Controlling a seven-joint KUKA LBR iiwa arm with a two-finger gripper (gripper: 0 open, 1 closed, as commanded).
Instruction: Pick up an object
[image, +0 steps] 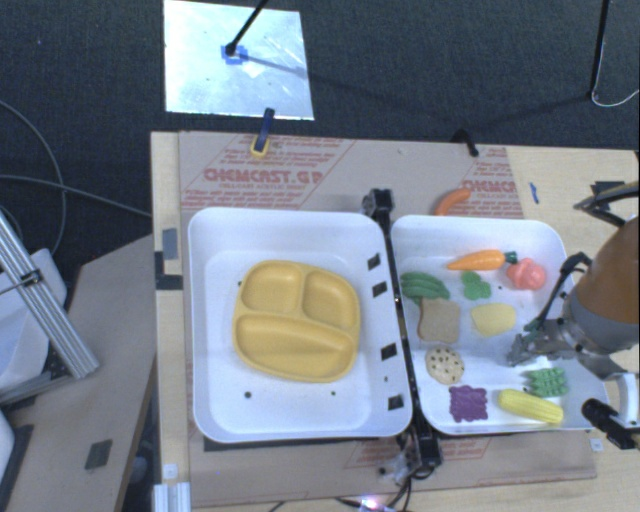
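The gripper (527, 347) sits at the right of the frame, low over the floor of the right bin (545, 232), on a bare white patch. Whether its jaws are apart or together cannot be told at this slant; nothing shows between them.

Just below it lies a small green ridged piece (545, 380), and below that a yellow corn cob (531, 405). Up and to the left rests a pale yellow rounded piece (493, 319). These 3 are the nearest candidates. All look like toy food, so likely light, stiff and smooth; the rounded ones would tend to roll or squirt out of a pinch. The corn cob looks best taken across its narrow middle, the green piece across its short width.

Further left lie a bread slice (439, 321), a cookie (444, 365) and a purple piece (468, 402); these are flat and would give the fingers little to close on. At the top of the bin are a carrot (477, 260), a red piece (527, 273) and 2 green ones (425, 286).

The corn cob lies close to the bin's lower rim, leaving little room on that side. The left bin (210, 330) holds a yellow divided plate (296, 320), with open floor around it.
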